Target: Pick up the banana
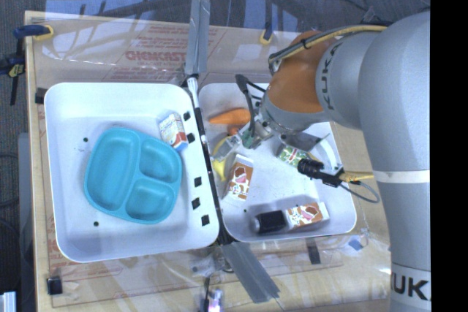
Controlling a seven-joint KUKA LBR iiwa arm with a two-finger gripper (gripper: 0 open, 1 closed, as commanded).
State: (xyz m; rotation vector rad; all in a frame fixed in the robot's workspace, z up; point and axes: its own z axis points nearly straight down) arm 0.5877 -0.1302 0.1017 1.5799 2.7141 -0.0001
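Camera view: the gripper [248, 137] sits low in the right bin [344, 219], at the frame's centre, its tips hidden among clutter, so I cannot tell how wide it is or whether it has hold of anything. The banana [217, 169] seems to be the yellow sliver just left of it, against the bin's left wall, partly under a carton [240, 180]. A clean grasp likely needs a descent closer to that wall, avoiding the carrot [229, 115]. Arm lettering reads "KU"; package labels are illegible.

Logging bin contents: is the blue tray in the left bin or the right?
Left bin: the blue tray lies flat on its floor.
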